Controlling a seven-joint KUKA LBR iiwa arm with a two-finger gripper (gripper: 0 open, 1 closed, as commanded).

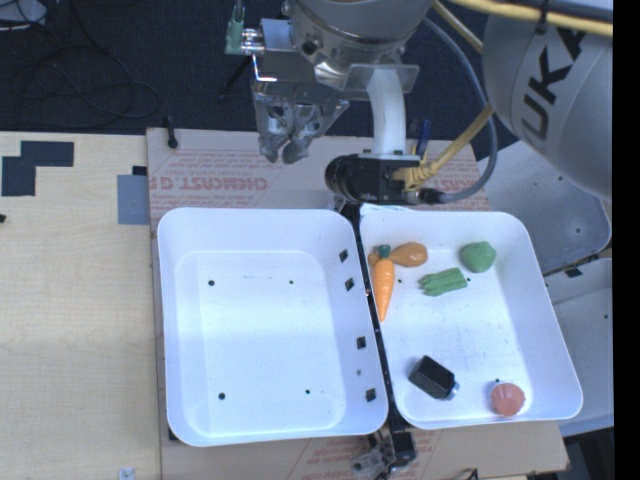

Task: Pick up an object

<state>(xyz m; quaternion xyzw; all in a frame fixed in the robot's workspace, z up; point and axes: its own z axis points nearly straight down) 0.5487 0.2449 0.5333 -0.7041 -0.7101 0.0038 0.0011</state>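
My gripper (286, 148) hangs high above the cardboard behind the left bin (175, 268), its fingers drawn together with nothing between them. The right bin (540, 298) holds the objects. An orange carrot (382, 286) lies along its left wall, with an orange rounded piece (409, 255) beside its top. A green rounded piece (478, 256) sits at the back right, and a green elongated piece (442, 282) lies just in front of it. A black block (432, 377) rests near the front, and a reddish ball (507, 398) sits in the front right corner.
The two bins meet at a black divider (362, 308). They rest on a cardboard sheet (215, 173) over a pale bench (70, 298). The arm's big grey body (560, 78) fills the upper right.
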